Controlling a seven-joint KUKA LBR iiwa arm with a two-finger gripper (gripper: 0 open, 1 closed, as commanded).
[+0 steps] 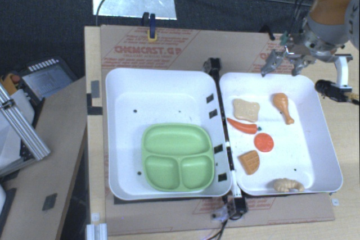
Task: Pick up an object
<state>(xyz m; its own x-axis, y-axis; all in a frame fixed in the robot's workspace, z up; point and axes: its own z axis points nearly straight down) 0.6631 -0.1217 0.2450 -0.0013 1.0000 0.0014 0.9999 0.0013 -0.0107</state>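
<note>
- Above the far edge of the right bin (323, 137) hangs the pincer (284, 66), with its two fingers spread apart and nothing between them.
- Inside this bin lie six food pieces, all apart from the pincer: a slice of bread (246, 109), a chicken leg (283, 107), a red chili pepper (242, 126), a round tomato slice (264, 142), an orange-brown wedge (250, 162) and a pale shell-like piece (288, 184) near the front wall.
- The pepper lies just below the bread and its tip comes near the tomato slice.
- The left bin (146, 93) holds a green divided plate (178, 155) in its front part.
</note>
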